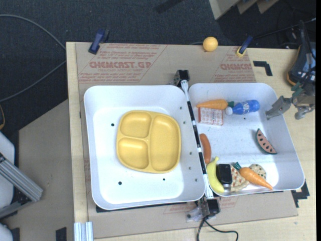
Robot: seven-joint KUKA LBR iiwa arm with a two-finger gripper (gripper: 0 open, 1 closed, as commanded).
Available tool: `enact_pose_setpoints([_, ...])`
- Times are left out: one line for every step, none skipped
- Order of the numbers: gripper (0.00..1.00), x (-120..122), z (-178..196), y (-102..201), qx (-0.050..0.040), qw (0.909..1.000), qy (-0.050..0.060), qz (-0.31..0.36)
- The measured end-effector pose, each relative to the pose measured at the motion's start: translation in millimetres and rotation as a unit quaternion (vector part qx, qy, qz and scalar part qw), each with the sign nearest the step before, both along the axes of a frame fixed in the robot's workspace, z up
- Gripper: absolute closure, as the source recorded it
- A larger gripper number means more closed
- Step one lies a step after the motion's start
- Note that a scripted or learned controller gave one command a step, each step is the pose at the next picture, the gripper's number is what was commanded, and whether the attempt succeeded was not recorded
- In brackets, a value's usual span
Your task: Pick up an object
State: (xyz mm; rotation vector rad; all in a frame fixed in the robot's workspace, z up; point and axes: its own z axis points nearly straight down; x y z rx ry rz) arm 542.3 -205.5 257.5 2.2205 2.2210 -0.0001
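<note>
The gripper (290, 106), jaws apart and empty, hovered at the right bin's (296, 154) three o'clock rim; the watermelon slice (264, 141) lay toward seven o'clock, long axis roughly twelve-to-six.

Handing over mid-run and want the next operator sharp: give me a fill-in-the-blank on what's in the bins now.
1. The yellow divided plate lies in the ____ bin.
2. The watermelon slice lies in the ____ bin.
3. The blue bottle lies beside a toy ____.
4. The gripper hovers at the right bin's ____ edge.

Missing: left; right; carrot; right
</note>
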Motion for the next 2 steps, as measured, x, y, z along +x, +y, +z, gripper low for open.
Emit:
enact_pose_setpoints([0.0,16,-121,-11,0.0007,1.0,0.001,0.0])
enact_pose_setpoints([0.0,9,-173,10,0.0004,1.0,0.0,0.0])
